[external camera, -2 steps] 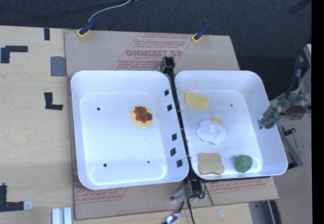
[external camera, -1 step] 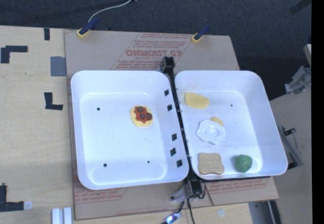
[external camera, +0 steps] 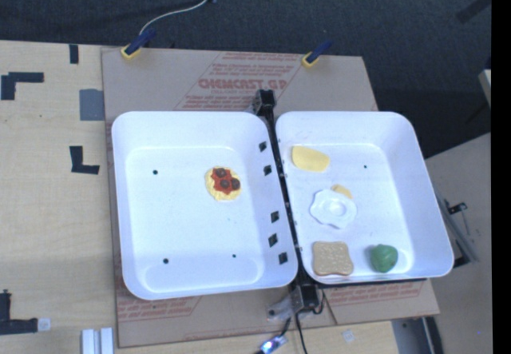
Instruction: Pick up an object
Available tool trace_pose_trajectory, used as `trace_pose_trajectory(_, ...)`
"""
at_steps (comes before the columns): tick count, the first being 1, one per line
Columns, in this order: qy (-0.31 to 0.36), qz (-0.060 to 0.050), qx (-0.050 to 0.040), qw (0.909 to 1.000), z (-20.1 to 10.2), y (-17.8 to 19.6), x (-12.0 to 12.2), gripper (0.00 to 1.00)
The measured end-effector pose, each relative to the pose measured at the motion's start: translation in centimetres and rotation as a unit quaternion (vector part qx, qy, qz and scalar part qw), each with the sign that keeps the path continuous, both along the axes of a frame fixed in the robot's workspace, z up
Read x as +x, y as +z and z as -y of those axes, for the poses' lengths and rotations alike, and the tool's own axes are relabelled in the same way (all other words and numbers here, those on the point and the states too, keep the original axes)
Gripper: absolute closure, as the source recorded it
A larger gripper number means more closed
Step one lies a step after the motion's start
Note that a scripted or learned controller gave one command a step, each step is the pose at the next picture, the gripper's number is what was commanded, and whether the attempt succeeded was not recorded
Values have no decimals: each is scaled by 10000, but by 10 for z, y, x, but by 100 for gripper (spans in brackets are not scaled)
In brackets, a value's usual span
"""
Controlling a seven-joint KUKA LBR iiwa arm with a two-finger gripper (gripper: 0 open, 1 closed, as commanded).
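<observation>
Laid flat over the wooden bench, a brown printed cardboard sheet (external camera: 239, 85), pinned at its far corners by two blue-and-yellow clamps (external camera: 137, 44), presumably to stop it sliding. Set on it side by side, a shallow white left bin (external camera: 160, 125) and a shallow white right bin (external camera: 399, 184), joined along the shared wall by a row of small black clips (external camera: 275, 184), likely so neither shifts under a push. Lying loose and flat in the right bin, well apart from each other for easy reach: a tan square toy toast slice (external camera: 331, 259) near the front wall, a white toy fried egg (external camera: 333, 208) at the middle, a pale yellow rounded wedge (external camera: 310, 159) toward the back, a green ball-like toy (external camera: 383, 257) just beside the toast, and a small yellow bit (external camera: 342, 191) touching the egg's far edge. Alone in the left bin, right of centre, a small round toy pizza with dark red toppings (external camera: 224, 183), clear on all sides and probably the simplest pick. No pick begun yet, by the look of it. End effector open or closed: cannot tell.
</observation>
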State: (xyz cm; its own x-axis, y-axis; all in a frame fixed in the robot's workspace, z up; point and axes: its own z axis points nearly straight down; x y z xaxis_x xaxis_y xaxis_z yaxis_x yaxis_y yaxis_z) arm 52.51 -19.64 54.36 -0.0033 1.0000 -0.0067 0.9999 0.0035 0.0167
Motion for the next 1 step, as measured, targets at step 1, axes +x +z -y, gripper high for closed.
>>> trace_pose_trajectory(1,-27,-83,29,10000,29,-8,-43,100)
